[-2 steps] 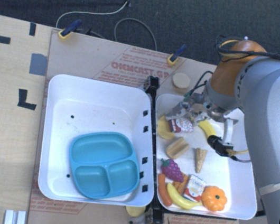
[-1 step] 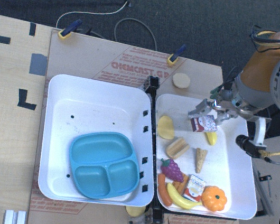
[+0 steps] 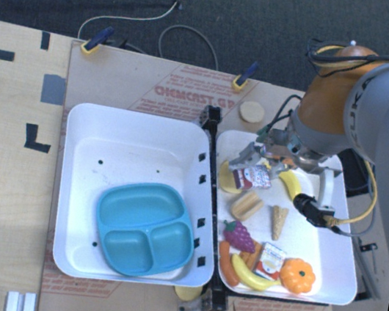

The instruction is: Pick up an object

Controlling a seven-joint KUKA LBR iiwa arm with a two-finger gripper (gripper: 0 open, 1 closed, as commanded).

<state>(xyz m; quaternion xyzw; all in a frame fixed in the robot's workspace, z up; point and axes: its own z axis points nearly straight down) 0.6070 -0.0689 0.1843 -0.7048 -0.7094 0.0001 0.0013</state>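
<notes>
My gripper (image 3: 256,163) hangs over the upper left part of the right bin (image 3: 345,252). A small red and white packet (image 3: 257,178) lies right under it, touching or nearly touching it; I cannot tell which. Around it lie a yellow round piece (image 3: 226,180), a bread roll (image 3: 247,206), a cone (image 3: 277,221) and a banana (image 3: 291,184). Towards the bin's front are purple grapes (image 3: 240,236), a carrot (image 3: 227,262), a second banana (image 3: 253,277), a small carton (image 3: 270,260) and an orange pumpkin (image 3: 297,276).
The left bin (image 3: 85,139) holds a blue divided plate (image 3: 146,228). A wooden disc (image 3: 251,112) lies on the board behind the right bin. Clamps (image 3: 94,42) hold the board's back edge. A black cable with a yellow band (image 3: 322,213) runs over the right bin.
</notes>
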